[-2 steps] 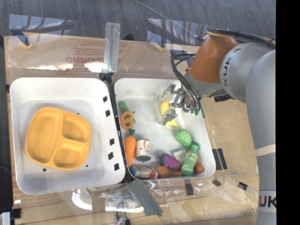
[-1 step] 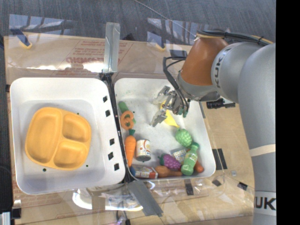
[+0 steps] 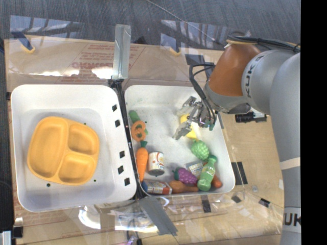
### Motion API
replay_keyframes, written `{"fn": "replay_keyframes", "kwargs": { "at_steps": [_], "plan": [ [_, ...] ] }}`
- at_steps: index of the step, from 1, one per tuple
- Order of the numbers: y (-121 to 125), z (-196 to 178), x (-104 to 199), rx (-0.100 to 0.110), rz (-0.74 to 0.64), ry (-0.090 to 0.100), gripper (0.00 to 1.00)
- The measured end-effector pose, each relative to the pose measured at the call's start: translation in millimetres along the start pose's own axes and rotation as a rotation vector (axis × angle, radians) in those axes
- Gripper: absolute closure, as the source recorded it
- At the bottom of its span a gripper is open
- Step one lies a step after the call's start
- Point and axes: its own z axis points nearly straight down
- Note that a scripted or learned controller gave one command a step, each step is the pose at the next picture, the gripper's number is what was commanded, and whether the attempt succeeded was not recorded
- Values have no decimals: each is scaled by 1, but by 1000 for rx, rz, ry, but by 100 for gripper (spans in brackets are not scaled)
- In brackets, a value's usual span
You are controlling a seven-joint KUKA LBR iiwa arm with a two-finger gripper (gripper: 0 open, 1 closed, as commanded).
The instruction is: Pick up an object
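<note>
My gripper is low in the right bin, near its right wall, and stands open with its fingers spread. A small yellow toy lies just under and beside the fingertips; nothing is clamped between them. Below it lie a bumpy green toy, a green bottle and purple grapes. Along the bin's left side are an orange carrot, an orange-and-green ring-shaped toy and a small can.
The left bin holds a yellow divided plate. More small toys crowd the right bin's front edge. The arm's orange band hangs over the right bin's far right corner.
</note>
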Motion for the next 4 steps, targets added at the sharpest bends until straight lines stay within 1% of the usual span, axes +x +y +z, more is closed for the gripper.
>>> {"fn": "replay_keyframes", "kwargs": {
  "at_steps": [1,2,3,4],
  "plan": [
    [2,-12,-1,0,-7,-2,100],
    [2,-11,-1,0,-7,-2,0],
    [4,-23,-2,0,-12,-5,100],
    [4,-23,-2,0,-12,-5,0]
  ]
}}
